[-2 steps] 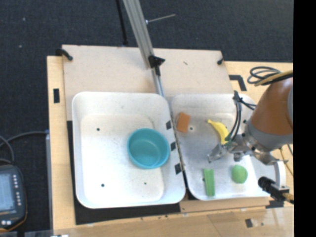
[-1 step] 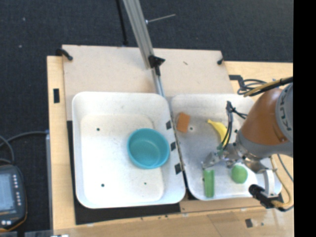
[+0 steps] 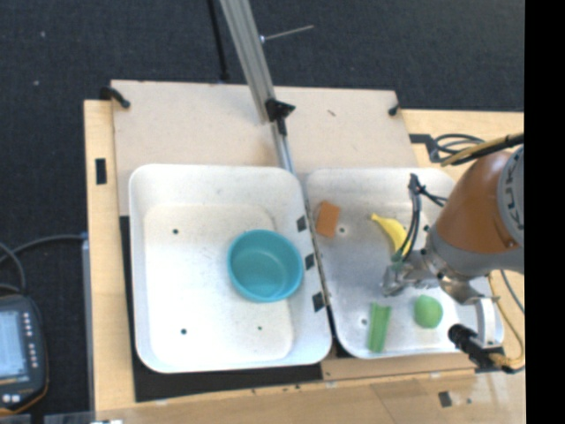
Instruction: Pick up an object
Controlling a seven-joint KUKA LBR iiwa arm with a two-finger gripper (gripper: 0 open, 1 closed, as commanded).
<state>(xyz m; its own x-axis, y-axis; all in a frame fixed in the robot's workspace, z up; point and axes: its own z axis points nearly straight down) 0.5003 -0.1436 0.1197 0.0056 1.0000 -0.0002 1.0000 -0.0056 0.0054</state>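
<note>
Over the right bin (image 3: pixel 353 193), the tool (image 3: pixel 399 278) hangs low above the white floor, the grey and orange arm (image 3: pixel 481 215) bulking in from the right and hiding much of it; from where I stand I cannot tell whether it is spread or closed, and nothing is plainly caught in it. Just above it, touching or nearly so, lies a yellow banana (image 3: pixel 389 230), curved, its lower end running under the arm's cables. Just to the lower right sits a small green ball (image 3: pixel 428 312), and to the lower left a green block (image 3: pixel 379 327) stands long and narrow near the bin's front wall. Farther off, toward the divide between the bins, is an orange block (image 3: pixel 327 220). The left bin (image 3: pixel 159 193) carries a blue bowl (image 3: pixel 265 265), well apart from the arm. No object looks lifted yet, so I judge the pick not yet made. To do it well, the tool should settle squarely over one thing, the banana or the ball being nearest, straddle its narrow width, come down without nudging it against the wall, and close before rising straight up.
</note>
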